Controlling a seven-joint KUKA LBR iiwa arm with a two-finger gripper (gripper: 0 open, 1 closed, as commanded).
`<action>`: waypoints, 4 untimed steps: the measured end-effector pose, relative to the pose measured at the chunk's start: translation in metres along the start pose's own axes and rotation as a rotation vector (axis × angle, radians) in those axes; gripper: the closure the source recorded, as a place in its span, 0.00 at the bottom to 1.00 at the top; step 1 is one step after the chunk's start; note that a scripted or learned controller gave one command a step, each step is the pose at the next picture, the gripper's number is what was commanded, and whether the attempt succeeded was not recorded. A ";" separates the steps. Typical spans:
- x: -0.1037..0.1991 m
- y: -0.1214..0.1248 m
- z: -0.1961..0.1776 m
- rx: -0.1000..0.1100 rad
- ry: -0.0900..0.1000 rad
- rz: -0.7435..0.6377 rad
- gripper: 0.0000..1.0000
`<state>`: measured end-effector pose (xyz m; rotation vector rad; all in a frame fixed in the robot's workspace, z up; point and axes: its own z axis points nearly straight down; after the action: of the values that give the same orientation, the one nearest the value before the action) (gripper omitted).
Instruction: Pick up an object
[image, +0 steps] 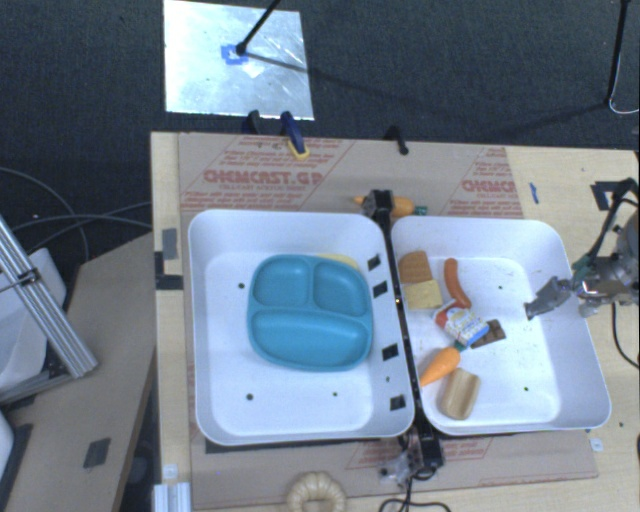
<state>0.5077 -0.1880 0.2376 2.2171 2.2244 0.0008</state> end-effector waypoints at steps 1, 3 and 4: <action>0.000 -0.006 0.044 0.001 0.000 0.002 0.00; -0.005 -0.001 0.155 0.003 0.001 0.002 0.00; -0.006 0.001 0.142 -0.002 -0.001 0.003 1.00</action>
<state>0.5083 -0.1937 0.0956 2.2184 2.2199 0.0026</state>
